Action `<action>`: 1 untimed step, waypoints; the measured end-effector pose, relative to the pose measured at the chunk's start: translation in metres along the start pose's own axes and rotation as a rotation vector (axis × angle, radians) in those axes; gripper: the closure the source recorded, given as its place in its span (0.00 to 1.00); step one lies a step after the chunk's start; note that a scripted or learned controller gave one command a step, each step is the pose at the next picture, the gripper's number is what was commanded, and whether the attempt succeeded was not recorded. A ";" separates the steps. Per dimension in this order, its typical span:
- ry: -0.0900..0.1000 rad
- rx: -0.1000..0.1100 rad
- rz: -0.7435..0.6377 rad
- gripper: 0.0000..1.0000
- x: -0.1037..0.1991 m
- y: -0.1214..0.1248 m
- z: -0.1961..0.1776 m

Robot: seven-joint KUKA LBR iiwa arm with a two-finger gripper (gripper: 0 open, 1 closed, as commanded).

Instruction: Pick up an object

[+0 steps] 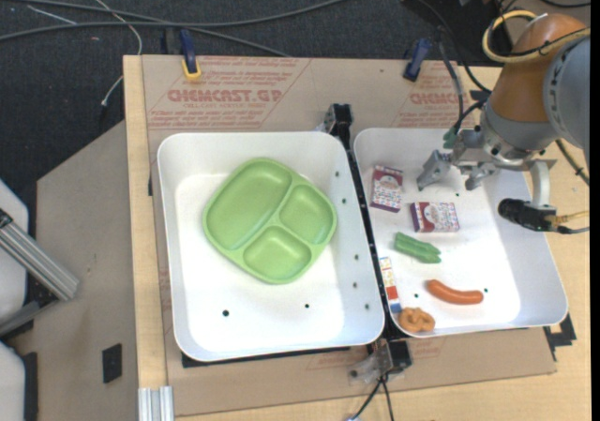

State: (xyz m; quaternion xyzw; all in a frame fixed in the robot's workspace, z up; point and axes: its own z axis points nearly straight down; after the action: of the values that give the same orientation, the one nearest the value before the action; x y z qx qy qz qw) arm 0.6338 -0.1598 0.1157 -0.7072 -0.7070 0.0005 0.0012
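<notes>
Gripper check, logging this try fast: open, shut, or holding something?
Gripper: open, holding nothing, above the right bin near its far edge.

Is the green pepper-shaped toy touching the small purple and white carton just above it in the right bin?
Apart. The camera view shows a strip of white bin floor between the green pepper-shaped toy and the small purple and white carton.

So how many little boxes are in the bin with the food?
2. One little box lies near the bin's left wall; the other box lies just right of it, above the green pepper.
</notes>
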 end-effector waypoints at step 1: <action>0.000 0.000 -0.001 0.00 0.001 0.000 0.031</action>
State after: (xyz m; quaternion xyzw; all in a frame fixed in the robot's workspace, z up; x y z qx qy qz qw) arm 0.6341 -0.1592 0.0846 -0.7070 -0.7073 0.0006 0.0013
